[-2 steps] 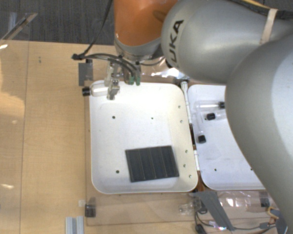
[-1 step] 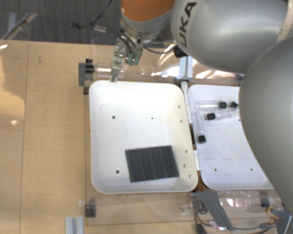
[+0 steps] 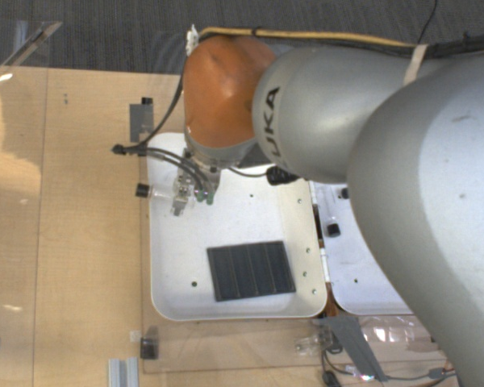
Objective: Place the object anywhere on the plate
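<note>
The arm [image 3: 347, 135] hangs over the left bin [image 3: 169, 297], near a dark ribbed plate [image 3: 251, 270].

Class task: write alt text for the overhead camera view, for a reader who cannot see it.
A grey robot arm with an orange band reaches over the left white bin, its tool near the bin's top left corner. A dark ridged plate lies lower in that bin.

A pale wooden bench [image 3: 64, 240] is seen, on which two shallow white bins are set side by side. The left bin [image 3: 165, 289] is fully shown; the right bin [image 3: 363, 293] is largely covered by the arm.
</note>
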Available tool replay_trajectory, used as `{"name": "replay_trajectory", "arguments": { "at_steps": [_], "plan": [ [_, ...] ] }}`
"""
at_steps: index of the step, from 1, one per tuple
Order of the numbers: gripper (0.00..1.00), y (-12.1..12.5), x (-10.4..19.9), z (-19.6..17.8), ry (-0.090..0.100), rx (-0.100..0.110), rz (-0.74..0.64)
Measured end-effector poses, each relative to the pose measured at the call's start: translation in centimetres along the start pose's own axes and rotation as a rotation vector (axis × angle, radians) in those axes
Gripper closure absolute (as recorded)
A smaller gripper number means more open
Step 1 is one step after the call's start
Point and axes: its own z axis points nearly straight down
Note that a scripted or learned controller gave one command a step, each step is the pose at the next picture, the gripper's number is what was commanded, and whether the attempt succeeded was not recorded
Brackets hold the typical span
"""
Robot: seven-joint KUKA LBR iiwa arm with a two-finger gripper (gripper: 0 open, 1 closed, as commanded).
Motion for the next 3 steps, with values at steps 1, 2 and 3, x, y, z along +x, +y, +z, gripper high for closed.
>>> {"name": "replay_trajectory", "arguments": {
  "at_steps": [1, 2, 3],
  "plan": [
    [1.00, 0.9, -3.8, -8.3, -0.008, -0.004, -0.260],
    [1.00, 1.4, -6.6, -11.4, -0.007, -0.004, 0.029],
    [1.00, 1.2, -5.7, -13.7, -0.005, -0.003, 0.362]
  ]
}}
